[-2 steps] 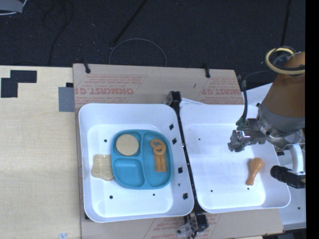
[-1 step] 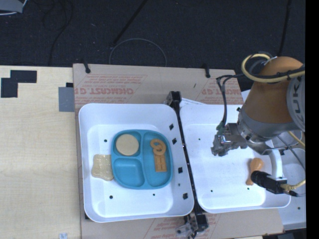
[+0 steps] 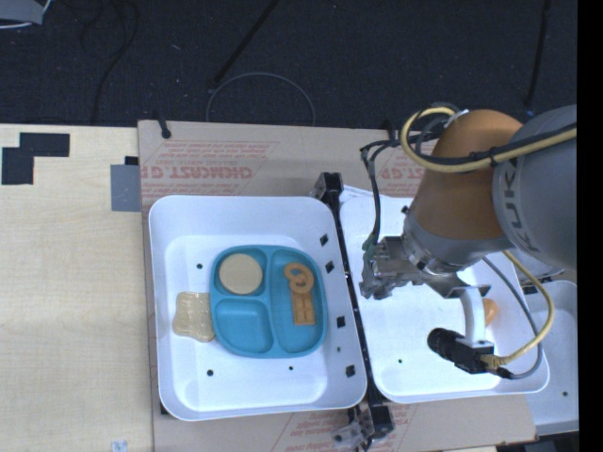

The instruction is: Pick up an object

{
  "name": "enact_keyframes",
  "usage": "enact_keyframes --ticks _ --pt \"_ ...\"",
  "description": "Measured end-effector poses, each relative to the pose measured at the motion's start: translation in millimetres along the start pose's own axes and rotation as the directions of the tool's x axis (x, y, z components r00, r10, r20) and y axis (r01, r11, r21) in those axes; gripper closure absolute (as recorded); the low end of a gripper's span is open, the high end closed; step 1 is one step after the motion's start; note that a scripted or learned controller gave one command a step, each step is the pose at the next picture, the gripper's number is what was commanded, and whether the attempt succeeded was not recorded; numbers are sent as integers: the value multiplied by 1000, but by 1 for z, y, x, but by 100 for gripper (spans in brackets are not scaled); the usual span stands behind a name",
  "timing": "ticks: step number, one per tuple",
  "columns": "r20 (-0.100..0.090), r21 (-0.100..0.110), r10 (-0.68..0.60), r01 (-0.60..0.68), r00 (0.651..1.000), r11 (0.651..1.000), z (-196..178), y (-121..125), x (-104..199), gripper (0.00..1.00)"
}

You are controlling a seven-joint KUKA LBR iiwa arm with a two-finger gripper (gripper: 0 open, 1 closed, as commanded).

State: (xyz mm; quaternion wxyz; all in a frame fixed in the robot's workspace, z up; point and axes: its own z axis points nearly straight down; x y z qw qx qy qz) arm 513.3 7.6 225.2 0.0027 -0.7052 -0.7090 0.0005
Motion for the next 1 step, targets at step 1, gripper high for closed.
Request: enact_keyframes --ticks 1 --pt "1 -1 0 0 1000 1000 -9 -1 55 100"
